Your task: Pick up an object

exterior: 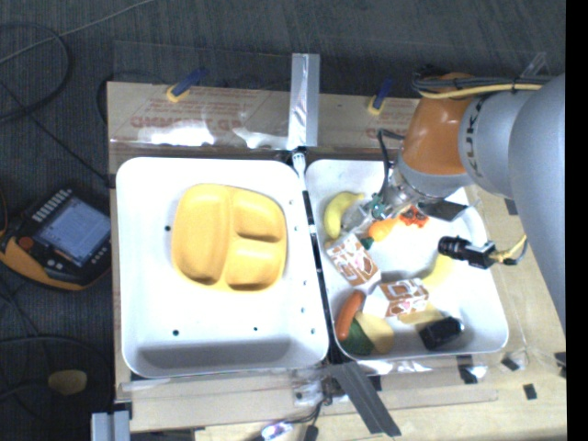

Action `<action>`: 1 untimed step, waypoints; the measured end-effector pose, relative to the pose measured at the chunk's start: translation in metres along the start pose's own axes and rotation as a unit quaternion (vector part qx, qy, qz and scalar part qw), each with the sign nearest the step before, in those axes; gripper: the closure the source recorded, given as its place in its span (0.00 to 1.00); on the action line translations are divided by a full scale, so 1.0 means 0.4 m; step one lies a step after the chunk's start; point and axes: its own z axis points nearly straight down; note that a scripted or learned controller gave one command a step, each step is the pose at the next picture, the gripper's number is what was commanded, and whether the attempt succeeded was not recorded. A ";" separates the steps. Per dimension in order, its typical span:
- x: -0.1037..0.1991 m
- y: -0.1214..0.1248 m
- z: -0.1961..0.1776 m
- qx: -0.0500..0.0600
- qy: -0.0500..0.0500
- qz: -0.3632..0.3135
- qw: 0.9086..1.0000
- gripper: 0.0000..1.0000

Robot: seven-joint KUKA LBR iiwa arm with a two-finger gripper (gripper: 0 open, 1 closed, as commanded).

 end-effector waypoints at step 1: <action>0.008 0.075 -0.221 0.010 0.005 0.044 0.999 1.00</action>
